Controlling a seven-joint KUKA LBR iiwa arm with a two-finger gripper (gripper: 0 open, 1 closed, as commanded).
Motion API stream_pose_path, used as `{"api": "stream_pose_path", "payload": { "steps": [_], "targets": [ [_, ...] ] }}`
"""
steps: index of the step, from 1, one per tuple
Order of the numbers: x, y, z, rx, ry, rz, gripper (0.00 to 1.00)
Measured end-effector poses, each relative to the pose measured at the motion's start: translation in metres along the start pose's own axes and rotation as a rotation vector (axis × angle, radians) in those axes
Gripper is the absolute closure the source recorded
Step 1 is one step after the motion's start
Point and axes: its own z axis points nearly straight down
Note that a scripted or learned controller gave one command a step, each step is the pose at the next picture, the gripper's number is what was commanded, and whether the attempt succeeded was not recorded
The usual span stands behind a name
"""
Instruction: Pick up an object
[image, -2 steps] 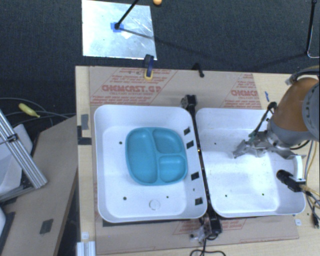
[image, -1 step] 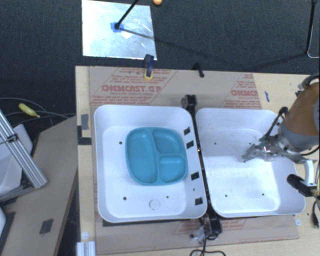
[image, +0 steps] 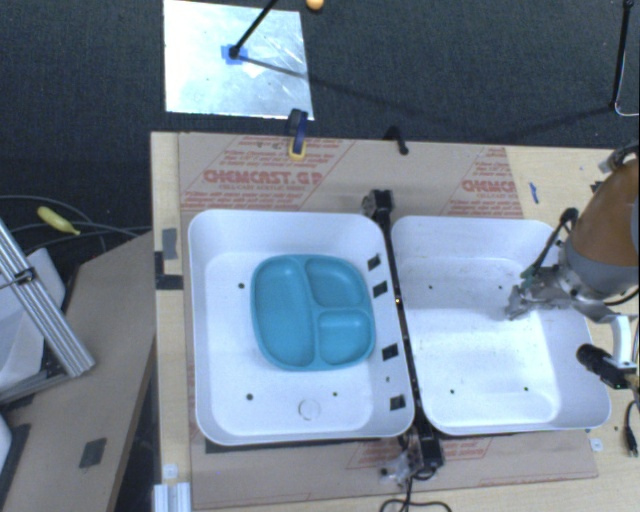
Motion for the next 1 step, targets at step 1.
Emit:
{"api": "stream_pose_path", "payload": {
  "steps": [1],
  "targets": [
    [0.0000,0.0010,-0.0108,-0.003,0.000,-0.001,1.00]
  ]
}}
